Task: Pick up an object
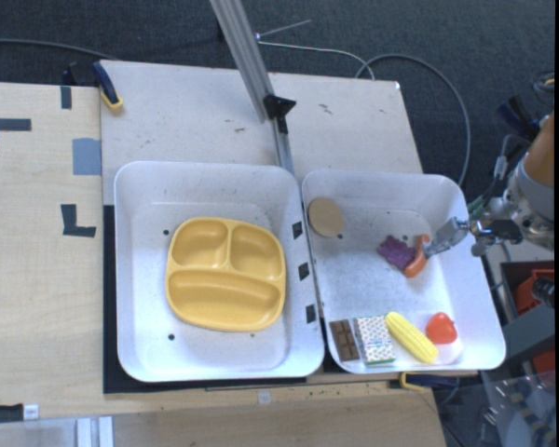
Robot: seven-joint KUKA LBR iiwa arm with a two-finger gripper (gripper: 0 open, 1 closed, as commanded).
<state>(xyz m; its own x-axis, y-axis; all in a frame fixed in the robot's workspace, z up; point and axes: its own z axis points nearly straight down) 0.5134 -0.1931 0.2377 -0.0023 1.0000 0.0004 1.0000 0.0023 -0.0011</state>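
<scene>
Gripper (444, 237), finger state indeterminate, at the right bin's (373, 189) right wall, above a white bench (186, 110) on dark carpet. Just beside its tip lie an orange piece (415, 261) and purple object (395, 249); corn (411, 337) lies nearer the front.

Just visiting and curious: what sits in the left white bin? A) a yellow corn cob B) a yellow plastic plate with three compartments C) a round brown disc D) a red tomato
B: the yellow plastic divided plate lies alone in the left white bin.
</scene>
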